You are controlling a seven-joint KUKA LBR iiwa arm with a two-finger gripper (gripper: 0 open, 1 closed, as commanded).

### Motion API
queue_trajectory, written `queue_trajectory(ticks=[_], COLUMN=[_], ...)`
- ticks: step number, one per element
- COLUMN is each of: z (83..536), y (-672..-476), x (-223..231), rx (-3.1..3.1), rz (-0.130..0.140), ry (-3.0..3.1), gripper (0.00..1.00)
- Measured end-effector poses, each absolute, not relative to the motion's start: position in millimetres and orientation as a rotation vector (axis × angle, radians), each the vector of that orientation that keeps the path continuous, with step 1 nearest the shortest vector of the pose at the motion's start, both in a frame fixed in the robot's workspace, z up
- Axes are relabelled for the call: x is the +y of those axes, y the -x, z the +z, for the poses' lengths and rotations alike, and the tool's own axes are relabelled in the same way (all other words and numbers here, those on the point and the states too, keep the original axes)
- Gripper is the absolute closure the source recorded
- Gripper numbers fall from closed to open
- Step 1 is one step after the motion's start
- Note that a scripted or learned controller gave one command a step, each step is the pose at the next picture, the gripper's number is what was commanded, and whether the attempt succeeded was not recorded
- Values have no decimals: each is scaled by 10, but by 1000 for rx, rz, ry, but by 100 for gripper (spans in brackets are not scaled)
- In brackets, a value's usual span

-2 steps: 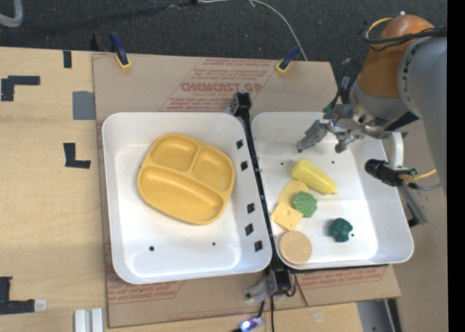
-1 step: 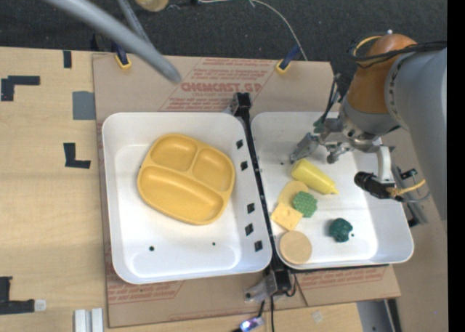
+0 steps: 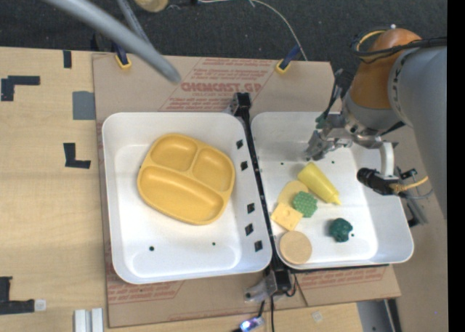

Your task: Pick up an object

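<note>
Tool [image 3: 314, 150] hovers just above the yellow wedge [image 3: 320, 182], grip state unclear; nothing lifted yet, the pick remains.

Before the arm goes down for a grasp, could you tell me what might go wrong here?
1. The small items in the right bin lie crowded: the yellow wedge, green piece, yellow cube and tan disc touch or nearly touch, so a grasp may nudge neighbours or catch two.
2. The gripper hovers above bare bin floor beside the wedge; closing there would probably grab nothing.
3. The dark green piece is small and may slip out.
</note>
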State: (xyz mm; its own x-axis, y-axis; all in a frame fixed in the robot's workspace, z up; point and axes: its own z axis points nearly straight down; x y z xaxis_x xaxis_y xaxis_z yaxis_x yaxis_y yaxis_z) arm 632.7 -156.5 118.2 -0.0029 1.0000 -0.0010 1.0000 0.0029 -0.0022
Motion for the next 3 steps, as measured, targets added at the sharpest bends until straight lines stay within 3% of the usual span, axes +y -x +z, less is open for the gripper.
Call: queue_trajectory(ticks=[2, 3], z=[2346, 2421], y=[-6373, -6311], x=[-1566, -1075], rx=[-2227, -2227], rz=[-4, -1], ry=[2222, 2214], gripper=[100, 100])
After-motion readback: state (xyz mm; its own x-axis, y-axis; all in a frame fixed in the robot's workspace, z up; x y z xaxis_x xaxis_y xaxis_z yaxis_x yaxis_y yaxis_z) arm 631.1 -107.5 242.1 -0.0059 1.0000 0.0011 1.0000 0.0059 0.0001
